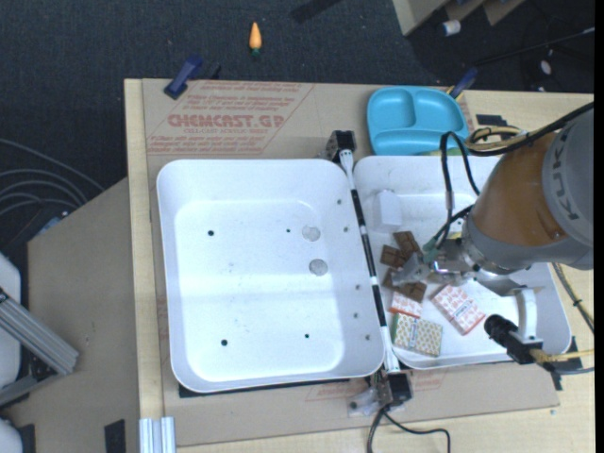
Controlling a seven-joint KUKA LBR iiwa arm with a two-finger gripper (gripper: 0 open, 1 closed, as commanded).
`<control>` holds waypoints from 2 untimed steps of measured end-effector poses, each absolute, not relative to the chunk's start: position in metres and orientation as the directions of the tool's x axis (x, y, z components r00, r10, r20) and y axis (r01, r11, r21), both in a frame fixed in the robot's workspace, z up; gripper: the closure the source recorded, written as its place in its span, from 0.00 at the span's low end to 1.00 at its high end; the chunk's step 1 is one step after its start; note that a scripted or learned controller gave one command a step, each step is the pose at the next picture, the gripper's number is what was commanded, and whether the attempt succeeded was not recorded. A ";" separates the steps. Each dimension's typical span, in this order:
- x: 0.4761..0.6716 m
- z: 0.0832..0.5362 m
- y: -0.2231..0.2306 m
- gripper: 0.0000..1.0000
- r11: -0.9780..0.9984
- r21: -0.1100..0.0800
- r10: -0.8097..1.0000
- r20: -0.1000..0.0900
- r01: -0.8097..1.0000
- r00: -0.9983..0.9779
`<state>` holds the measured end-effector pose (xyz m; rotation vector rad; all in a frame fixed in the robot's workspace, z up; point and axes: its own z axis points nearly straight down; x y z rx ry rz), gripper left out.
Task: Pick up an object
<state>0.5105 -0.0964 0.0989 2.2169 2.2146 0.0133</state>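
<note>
My gripper (420,270) is down in the right bin (557,324), near its left side, among a cluster of small things. Two brown pieces (406,243) lie just up-left of it, touching or nearly touching it. Below it lie a red-and-white patterned packet (459,308), a smaller red-patterned piece (406,305) and a green-and-tan patterned packet (418,335). A white block (387,206) sits at the bin's far left. The arm's grey and orange wrist covers the bin's right half.
The left bin (189,253) holds two small grey discs (314,250) near its right wall. A blue divided tray (415,121) lies on the bench behind the right bin. A blue clip (182,78) rests at the bench's far left corner.
</note>
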 end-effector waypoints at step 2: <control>0.511 0.110 -0.096 0.00 -0.001 0.015 1.000 0.000 1.000 0.001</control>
